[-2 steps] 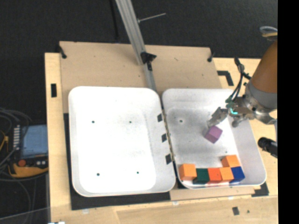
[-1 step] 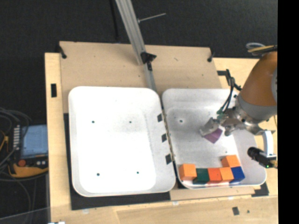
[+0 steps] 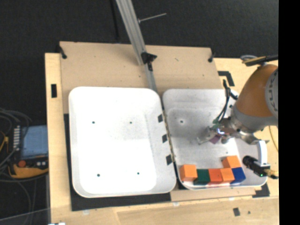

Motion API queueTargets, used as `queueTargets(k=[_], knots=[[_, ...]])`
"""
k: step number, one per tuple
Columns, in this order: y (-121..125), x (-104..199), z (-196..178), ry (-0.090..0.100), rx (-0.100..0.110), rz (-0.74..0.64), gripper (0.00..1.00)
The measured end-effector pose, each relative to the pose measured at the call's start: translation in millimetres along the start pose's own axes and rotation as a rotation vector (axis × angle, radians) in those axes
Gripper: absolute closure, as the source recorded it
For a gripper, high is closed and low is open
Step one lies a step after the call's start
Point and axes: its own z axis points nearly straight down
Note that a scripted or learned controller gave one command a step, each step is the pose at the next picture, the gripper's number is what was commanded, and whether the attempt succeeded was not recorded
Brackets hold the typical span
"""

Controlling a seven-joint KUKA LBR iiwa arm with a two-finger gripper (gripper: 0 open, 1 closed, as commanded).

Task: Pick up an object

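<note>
Gripper (image 3: 209, 138) hovers mid right bin (image 3: 187, 107), finger spread unclear. Blocks (image 3: 213, 174) crowd the near edge, touching; descending among them risks nudging neighbours or pinching against the wall.

My arm (image 3: 255, 102) shows as a bulky rounded body, its broad upper band a glossy orange-brown, with a pale grey ribbed segment at the right edge and a darker grey collar beneath the orange. From that collar I see thin dark and green cables running down along its left side to the gripper (image 3: 212, 136), a small cluster of grey metal parts with a touch of purple among them. Lower right of the wrist I make out a white bracket and a black fitting carrying a tiny green light.
</note>
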Motion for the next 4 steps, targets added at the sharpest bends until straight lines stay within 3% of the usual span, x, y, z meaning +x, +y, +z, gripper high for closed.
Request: queueTargets(k=[1,2,4], knots=[[1.1,-2.1,22.2,-0.002,-0.007,0.002,0.0],[1.9,-2.7,10.5,0.0,-0.01,0.01,1.0],[-9.0,-17.3,-106.4,-0.002,-0.013,-0.002,1.0]])
